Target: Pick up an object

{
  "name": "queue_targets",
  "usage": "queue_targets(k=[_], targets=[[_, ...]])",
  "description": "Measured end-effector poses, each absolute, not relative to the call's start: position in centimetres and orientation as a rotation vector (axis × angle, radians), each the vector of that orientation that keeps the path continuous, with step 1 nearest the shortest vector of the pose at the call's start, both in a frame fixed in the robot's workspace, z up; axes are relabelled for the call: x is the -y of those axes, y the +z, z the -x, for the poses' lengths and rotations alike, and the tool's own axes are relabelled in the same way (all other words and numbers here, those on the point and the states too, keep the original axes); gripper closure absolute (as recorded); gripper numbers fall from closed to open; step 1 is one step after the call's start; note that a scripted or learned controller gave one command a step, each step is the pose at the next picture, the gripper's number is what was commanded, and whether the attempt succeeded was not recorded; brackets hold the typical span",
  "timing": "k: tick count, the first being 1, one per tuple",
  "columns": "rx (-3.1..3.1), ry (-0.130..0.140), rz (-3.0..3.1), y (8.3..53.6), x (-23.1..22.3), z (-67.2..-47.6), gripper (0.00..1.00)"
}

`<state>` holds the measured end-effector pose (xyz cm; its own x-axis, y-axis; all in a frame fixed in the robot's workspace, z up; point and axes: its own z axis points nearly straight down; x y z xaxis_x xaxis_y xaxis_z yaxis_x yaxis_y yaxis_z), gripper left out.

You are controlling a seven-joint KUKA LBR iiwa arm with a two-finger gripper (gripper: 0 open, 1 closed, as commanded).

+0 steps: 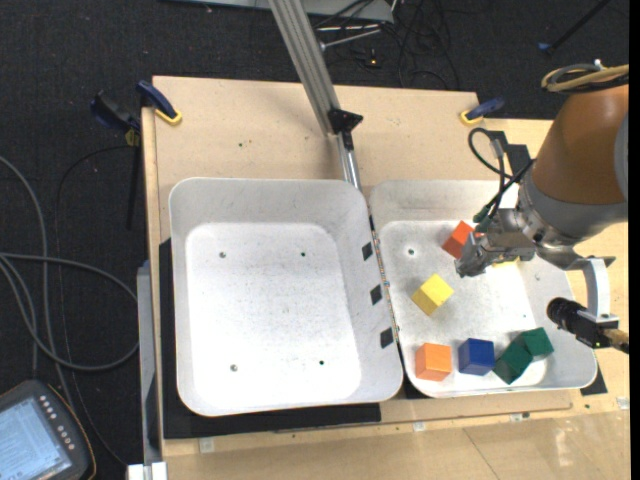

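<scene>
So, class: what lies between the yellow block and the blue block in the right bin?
Nothing: bare white bin floor separates the yellow block from the blue block.

Tool (470, 264) beside red-orange block (458, 236)

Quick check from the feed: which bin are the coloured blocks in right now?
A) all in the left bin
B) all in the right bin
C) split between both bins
B: the yellow block, orange block, blue block, green blocks and red-orange block by the gripper all lie in the right bin.
</scene>
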<state>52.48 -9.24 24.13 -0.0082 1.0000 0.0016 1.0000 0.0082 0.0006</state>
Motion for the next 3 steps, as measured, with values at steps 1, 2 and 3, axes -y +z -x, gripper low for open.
queue_targets(k=[1,2,3], targets=[[2.229,-0.001,2.21,23.6,3.8,-52.1,1.0],[2.232,-0.003,2.209,24.2,-2.1,-52.3,1.0],[2.231,-0.003,2.211,24.8,-7.8,-52.5,1.0]])
